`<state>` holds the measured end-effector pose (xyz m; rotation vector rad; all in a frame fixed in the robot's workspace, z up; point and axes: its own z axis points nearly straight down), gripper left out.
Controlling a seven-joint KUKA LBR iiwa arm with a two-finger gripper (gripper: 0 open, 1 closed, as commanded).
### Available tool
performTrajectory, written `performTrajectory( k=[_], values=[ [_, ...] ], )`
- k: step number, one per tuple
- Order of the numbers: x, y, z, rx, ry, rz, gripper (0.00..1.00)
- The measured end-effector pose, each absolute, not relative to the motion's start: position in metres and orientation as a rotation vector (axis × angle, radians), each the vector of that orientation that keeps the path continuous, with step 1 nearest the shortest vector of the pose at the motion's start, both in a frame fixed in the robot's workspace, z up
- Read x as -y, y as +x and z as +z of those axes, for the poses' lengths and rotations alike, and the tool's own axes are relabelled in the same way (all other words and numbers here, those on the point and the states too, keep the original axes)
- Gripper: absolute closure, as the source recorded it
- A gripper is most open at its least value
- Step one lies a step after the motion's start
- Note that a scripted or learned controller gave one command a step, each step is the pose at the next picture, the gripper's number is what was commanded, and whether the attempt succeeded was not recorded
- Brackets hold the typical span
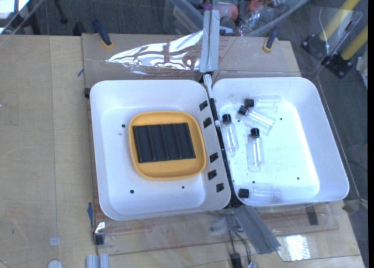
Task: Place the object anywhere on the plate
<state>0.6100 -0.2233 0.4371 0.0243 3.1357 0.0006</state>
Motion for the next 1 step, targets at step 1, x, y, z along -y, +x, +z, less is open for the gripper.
performTrajectory(
  k=[1],
  values=[
    [0.2232, 0.5856, 0.4370, -3.108, -0.424, 0.001, 1.00]
  ],
)
